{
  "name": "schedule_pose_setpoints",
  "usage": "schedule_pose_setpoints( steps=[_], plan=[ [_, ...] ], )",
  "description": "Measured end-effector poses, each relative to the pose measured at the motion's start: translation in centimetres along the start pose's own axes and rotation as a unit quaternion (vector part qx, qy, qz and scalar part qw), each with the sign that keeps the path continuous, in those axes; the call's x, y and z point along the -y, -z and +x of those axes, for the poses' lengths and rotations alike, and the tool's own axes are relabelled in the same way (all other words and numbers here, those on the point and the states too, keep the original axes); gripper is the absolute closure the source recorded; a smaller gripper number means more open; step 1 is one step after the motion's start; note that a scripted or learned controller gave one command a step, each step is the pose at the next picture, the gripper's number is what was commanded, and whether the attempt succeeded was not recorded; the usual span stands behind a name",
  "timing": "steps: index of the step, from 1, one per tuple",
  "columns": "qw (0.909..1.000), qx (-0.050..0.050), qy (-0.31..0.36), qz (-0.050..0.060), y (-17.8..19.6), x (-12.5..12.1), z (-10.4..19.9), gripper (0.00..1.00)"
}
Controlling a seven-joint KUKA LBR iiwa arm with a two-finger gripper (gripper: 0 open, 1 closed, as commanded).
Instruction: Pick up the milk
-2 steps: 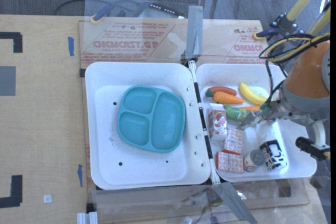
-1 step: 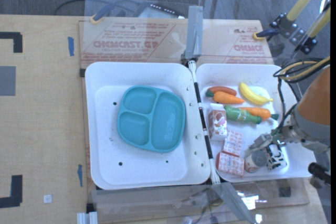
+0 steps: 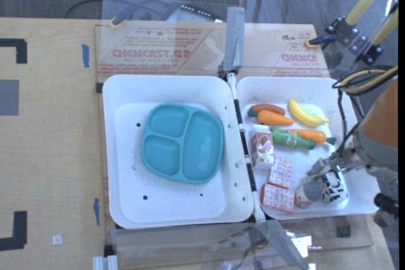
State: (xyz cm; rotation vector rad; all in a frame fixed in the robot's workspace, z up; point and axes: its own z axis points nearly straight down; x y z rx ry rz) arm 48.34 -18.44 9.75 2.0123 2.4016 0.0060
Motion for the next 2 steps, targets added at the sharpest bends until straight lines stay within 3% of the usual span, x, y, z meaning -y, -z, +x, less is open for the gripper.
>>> schedule_pose_setpoints(
  steps=[1, 2],
  plan=[
    [1.0000, 0.001, -0.001, -0.001, 0.9, -0.1, 0.0, 1.00],
    [0.9617, -0.001, -0.274, 0.005, 9.7, -0.7, 5.5, 1.00]
  ],
)
